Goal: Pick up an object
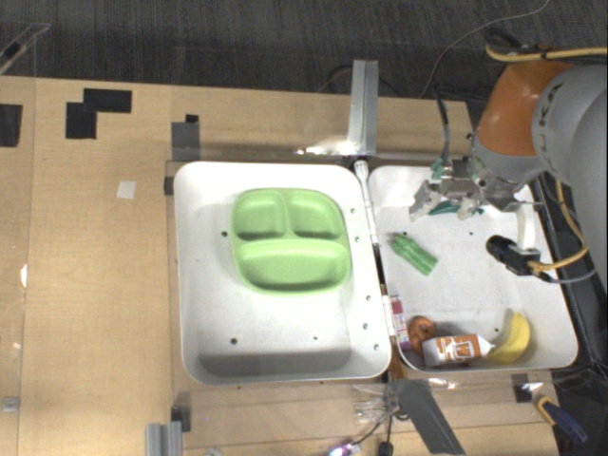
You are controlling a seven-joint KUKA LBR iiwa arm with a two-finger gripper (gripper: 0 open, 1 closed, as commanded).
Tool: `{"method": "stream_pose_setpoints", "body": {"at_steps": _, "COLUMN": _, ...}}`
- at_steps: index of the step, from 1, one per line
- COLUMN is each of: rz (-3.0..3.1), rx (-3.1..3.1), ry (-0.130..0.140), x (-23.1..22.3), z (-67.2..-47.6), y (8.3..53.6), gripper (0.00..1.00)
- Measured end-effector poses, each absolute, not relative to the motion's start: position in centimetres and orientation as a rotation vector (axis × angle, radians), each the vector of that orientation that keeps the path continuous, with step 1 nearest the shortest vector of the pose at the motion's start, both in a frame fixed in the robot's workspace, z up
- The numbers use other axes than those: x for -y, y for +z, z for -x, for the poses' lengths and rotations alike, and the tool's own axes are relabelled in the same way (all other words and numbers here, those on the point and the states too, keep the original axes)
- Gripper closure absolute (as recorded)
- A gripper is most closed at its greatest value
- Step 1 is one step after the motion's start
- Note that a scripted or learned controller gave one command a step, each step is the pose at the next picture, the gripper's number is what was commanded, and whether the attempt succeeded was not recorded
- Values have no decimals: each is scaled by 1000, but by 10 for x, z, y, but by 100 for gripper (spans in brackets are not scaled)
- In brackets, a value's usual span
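The arm (pixel 556 112) runs off the right edge; the small item (pixel 419 329) beside the bottle (pixel 454 349) is too blurred to identify.

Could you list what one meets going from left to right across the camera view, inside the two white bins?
Green divided plate in the left bin → green bottle in the right bin → white carton → banana. The gripper hangs above the right bin's far end.
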State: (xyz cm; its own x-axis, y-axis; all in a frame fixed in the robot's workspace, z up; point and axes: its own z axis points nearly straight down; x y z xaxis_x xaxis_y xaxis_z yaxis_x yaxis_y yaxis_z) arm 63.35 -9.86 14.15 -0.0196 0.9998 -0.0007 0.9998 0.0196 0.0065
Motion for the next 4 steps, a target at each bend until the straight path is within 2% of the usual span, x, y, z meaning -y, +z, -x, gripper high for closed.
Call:
{"method": "stream_pose_setpoints", "body": {"at_steps": 1, "rz": -1956, "rx": -2445, "ry": 13, "x": 101, "z": -615, "y": 91, "gripper": 0}}
{"method": "stream_pose_setpoints", "body": {"at_steps": 2, "rz": -2022, "rx": -2395, "ry": 7, "x": 112, "z": -671, "y": 142, "gripper": 0}}
{"method": "stream_pose_setpoints", "body": {"at_steps": 3, "rz": -2192, "rx": -2242, "ry": 6, "x": 146, "z": -621, "y": 265, "gripper": 0}}
{"method": "stream_pose_setpoints", "body": {"at_steps": 4, "rz": -2183, "rx": -2256, "ry": 2, "x": 143, "z": -659, "y": 141, "gripper": 0}}
